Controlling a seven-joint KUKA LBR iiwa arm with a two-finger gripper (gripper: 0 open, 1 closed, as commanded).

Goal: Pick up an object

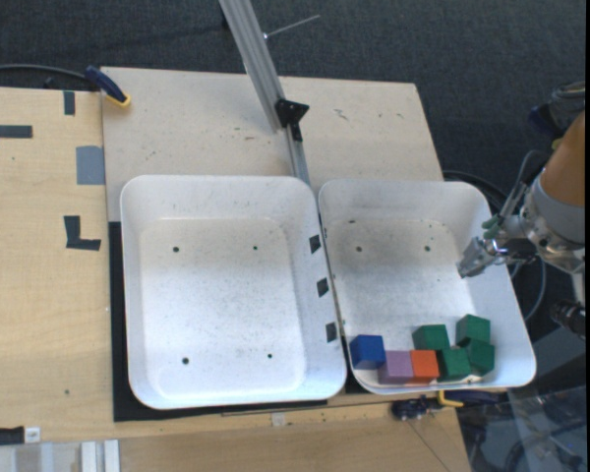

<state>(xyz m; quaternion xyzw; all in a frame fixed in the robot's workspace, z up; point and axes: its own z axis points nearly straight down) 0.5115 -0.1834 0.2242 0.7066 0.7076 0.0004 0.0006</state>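
the gripper (475,261) hangs over the right edge of the right bin (398,197), its metal tip pointing left and down toward the bin floor. whether it is parted or closed cannot be told at this size, and nothing is seen caught in it. behind it the grey wrist and a bit of the orange band (573,165) enter from the right, with dark cables looping beside them.

below the gripper, well apart from it, the blocks sit bunched in the right bin's near corner. a blue block (368,350) is leftmost, just beside a purple block (399,365), which touches an orange block (425,364). to the right and behind these are several green blocks (464,344), packed close and partly stacked; how many there are is hard to say.

the left bin (221,190) lies alongside, its rim overlapping or touching the right bin's; small black clips show along the seam. both bins have scuffed, speckled floors.

a metal rail (256,52) slants down from the top to the place where the bins meet. the bins rest on a pale wooden bench (226,116) with grey and black tape patches at left, and a blue-and-yellow clamp (108,85) at its far left corner. no writing, brand or label can be read anywhere.
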